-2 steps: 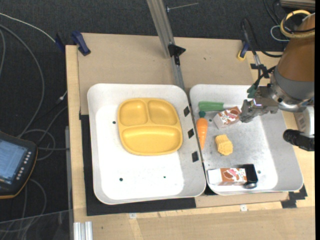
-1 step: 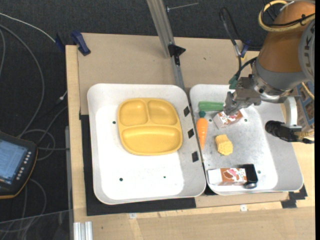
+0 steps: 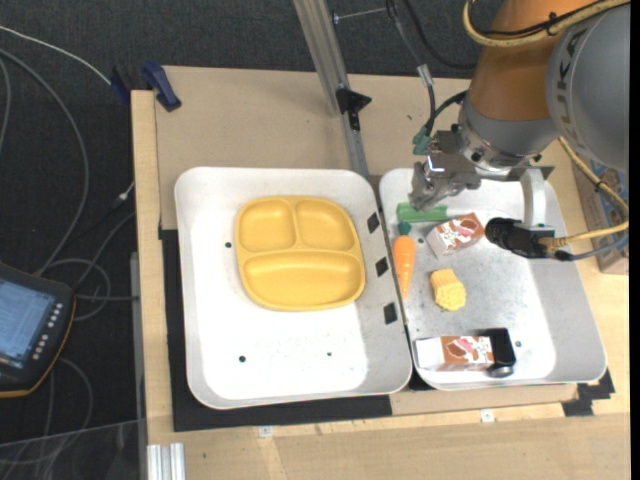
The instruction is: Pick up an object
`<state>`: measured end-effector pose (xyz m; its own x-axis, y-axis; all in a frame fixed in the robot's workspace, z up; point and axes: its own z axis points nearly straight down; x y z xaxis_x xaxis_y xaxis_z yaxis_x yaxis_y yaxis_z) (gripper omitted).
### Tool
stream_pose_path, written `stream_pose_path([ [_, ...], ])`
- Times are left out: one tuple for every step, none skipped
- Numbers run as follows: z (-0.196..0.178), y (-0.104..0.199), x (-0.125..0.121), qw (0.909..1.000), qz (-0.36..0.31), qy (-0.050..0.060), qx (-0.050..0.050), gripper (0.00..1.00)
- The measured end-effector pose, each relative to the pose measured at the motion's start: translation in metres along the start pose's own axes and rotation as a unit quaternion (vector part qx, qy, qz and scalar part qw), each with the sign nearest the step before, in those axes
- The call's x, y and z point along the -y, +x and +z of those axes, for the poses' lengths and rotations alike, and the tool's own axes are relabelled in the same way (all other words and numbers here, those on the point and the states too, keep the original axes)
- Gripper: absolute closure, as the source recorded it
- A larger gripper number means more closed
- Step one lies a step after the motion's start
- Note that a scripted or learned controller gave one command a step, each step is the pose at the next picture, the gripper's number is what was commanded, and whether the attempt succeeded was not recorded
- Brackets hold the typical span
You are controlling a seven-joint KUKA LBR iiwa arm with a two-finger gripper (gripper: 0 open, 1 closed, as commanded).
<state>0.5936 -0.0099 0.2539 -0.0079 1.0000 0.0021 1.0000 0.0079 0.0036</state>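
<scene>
Camera view | gripper (image 3: 432,200) low over carrot's (image 3: 403,259) green top in right bin (image 3: 560,308) | jaw state: cannot tell | pick: not yet evident, lift pending

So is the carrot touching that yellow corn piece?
Apart. The camera view shows the carrot at the right bin's left edge and the corn further right, with bare white bin floor plainly between them.
</scene>
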Motion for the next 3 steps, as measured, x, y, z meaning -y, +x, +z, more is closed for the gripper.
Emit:
stream_pose_path([
  [-0.005,0.051,-0.022,1.0,0.0,0.0,0.0,1.0],
  [-0.007,0.101,-0.041,1.0,0.001,0.0,0.0,1.0],
  [-0.007,0.097,-0.041,1.0,0.003,0.001,0.001,0.0],
])
